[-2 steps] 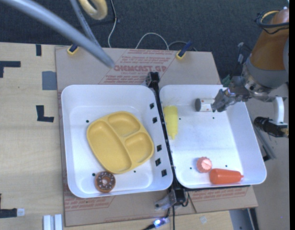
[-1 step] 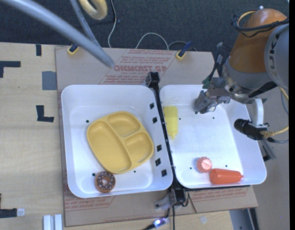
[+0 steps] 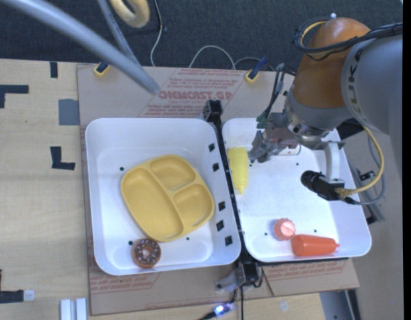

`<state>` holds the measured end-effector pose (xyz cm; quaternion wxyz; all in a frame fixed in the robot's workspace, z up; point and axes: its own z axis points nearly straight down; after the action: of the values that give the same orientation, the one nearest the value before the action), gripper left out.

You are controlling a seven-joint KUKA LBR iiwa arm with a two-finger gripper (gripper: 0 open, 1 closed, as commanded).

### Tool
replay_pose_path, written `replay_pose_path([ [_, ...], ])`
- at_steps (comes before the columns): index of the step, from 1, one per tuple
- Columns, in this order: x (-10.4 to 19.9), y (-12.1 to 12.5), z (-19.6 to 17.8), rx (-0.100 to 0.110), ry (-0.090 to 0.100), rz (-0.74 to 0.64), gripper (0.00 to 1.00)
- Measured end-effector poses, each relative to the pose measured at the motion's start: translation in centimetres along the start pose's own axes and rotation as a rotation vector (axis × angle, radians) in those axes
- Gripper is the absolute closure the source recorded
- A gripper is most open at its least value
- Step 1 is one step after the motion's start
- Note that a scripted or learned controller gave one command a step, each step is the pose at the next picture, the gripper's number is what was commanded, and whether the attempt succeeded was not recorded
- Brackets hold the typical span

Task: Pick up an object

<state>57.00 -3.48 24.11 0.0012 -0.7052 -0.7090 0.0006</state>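
Above the right-hand shallow white bin (image 3: 352,242), the grey arm with its orange band (image 3: 329,62) reaches in from the right, its two-finger tool (image 3: 259,149) hanging low near the bin's upper left corner; whether the tool is released or clenched cannot be told from this angle, and nothing can be seen held in it. Just beside the tool, to its lower left, a pale yellow corn-cob-shaped toy (image 3: 238,168) lies lengthwise along the black divider (image 3: 222,179) between the two bins, inside the right bin. Near that bin's front edge rest a small round pink-and-red toy (image 3: 283,229) and, just beside it to the right, an orange carrot-shaped toy (image 3: 315,245). A black cylindrical fitting (image 3: 319,183) with a cable sits over the bin's right side, below the arm. Well apart, in the left-hand shallow white bin (image 3: 102,179), a yellow plastic three-compartment plate (image 3: 167,196) lies flat, with a brown sprinkled doughnut toy (image 3: 146,253) near its lower left rim. Both bins sit on a sheet of printed cardboard (image 3: 192,92) on the wood-grained worktop (image 3: 32,212).
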Motion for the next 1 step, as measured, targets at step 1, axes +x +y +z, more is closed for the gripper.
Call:
replay_pose_path([
  [1,4.57,-1.20,-0.05,0.000,0.000,0.000,1.00],
])
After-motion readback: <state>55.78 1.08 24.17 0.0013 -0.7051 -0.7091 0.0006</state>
